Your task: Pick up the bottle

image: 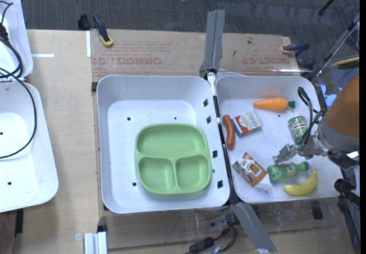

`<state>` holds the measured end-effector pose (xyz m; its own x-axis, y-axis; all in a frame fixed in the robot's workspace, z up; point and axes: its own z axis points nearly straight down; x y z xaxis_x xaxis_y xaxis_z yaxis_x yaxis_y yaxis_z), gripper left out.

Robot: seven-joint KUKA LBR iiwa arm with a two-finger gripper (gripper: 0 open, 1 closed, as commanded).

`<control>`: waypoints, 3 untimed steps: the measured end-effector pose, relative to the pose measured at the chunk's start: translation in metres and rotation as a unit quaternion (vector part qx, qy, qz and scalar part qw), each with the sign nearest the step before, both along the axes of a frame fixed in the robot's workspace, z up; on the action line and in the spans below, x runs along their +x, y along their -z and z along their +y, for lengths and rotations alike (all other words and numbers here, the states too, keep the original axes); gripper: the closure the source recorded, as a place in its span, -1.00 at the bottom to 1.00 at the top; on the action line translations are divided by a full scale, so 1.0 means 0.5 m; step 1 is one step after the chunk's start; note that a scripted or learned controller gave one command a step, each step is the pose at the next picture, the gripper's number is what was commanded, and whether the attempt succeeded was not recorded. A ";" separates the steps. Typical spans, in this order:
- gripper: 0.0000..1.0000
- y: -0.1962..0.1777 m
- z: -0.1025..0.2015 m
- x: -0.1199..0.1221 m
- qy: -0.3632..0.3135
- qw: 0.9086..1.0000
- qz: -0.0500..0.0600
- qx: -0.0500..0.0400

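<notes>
A: Camera view, claw [287, 153] first. Low in the right bin [260, 90], arm entering from the right. Open or closed: cannot tell at this size.

B: Bottle?

A: Green bottle [287, 170] lying on its side just near of the claw, close under it; contact unclear. Banana [301, 185] just beside it, nearer still.

B: Outward?

A: Green-labelled can [297, 128] just far of the claw. Carrot [271, 104] farther back. Left of the claw: snack box [249, 169], small carton [247, 123], sausage [229, 131]. Left bin [114, 95] holds a green divided plate [172, 158]. Both on the tabletop [68, 70].
</notes>
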<state>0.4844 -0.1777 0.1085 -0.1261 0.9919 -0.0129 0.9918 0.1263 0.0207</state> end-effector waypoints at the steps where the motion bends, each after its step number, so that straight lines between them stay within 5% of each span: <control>1: -1.00 0.035 0.044 -0.014 -0.113 0.994 0.012 0.004; 2: -1.00 0.034 0.044 -0.013 -0.273 0.962 0.012 0.002; 3: 1.00 0.016 0.044 -0.011 -0.271 0.962 0.011 0.002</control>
